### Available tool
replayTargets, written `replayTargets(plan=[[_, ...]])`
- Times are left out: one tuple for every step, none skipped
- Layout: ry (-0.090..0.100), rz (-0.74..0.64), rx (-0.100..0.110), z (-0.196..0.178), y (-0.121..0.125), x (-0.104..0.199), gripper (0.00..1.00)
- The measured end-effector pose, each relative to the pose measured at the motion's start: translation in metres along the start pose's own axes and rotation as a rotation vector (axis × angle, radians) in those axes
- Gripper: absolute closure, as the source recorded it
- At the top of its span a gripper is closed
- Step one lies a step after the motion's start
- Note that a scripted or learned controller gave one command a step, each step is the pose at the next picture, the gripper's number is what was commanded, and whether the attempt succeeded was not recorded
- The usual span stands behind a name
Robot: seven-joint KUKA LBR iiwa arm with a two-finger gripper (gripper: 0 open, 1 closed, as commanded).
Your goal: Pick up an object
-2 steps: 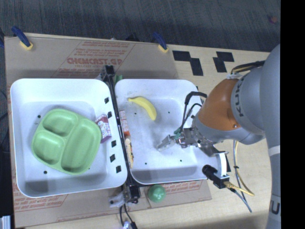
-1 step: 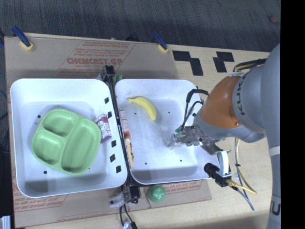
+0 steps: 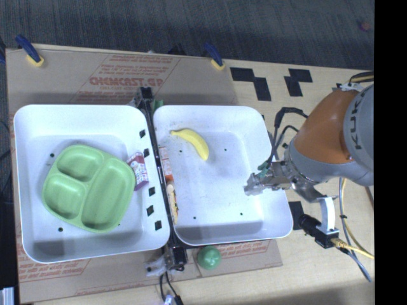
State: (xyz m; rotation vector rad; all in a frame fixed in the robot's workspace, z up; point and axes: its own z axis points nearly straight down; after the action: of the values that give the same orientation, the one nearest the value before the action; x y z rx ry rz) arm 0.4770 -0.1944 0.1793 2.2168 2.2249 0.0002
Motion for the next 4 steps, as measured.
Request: replayTargets(plan=[[0.000,-0.001,0.001,0.001,0.000,0.000,0.00],[0.000,-0.001,0.001,0.001,0.000,0.000,0.00],[0.001,-0.005,0.003,0.031,0.000,0.038,0.00],[0.002,-0.003,0.003,0.058,0.102,0.062,0.00]])
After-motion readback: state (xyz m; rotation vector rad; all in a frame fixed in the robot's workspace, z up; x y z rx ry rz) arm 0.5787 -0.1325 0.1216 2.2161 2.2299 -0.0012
